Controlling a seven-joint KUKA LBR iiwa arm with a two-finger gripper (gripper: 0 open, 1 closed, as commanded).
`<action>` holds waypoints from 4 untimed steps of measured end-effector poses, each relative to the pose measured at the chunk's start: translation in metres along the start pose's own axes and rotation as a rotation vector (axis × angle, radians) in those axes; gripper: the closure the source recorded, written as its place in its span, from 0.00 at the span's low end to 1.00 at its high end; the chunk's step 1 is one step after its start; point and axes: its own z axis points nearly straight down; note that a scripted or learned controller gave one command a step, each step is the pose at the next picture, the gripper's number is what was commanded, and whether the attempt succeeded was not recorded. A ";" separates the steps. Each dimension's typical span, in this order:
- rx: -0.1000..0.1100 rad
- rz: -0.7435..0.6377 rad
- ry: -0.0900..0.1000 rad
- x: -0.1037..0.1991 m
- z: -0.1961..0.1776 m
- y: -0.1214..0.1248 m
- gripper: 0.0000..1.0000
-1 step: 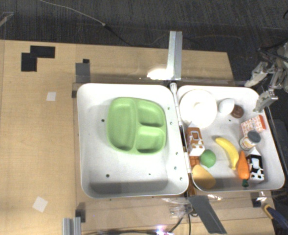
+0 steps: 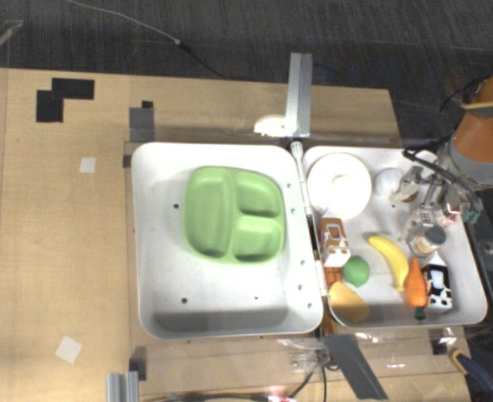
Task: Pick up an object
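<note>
You have two white bins side by side on the bench [image 2: 53, 249]. The left bin [image 2: 154, 308] carries a green divided plate [image 2: 232, 214] lying flat near its middle. The right bin [image 2: 472, 304] is the crowded one: a white bowl [image 2: 339, 184] sits in its far left corner, a small brown-and-white carton [image 2: 333, 241] lies along its left wall, and a green ball [image 2: 356, 271] rests just beside that carton, with a tan rounded piece [image 2: 349, 301] at the near left corner. A banana [image 2: 390, 256] lies toward the middle, touching an orange carrot [image 2: 416, 285], and a black-and-white cow-patterned item [image 2: 436, 287] sits just beside the carrot near the near right corner. Your gripper [image 2: 428, 212] hangs over the far right part of the right bin, above a small round object [image 2: 423, 243]. Whether it is released or clenched you cannot tell here, and nothing is visibly caught in it.
</note>
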 end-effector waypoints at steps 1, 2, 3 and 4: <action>0.005 -0.022 -0.018 0.037 0.025 -0.004 0.00; 0.002 0.124 -0.020 0.083 0.025 -0.006 0.00; 0.003 0.130 -0.022 0.090 0.025 -0.006 0.00; 0.001 0.235 -0.023 0.110 0.025 -0.007 0.00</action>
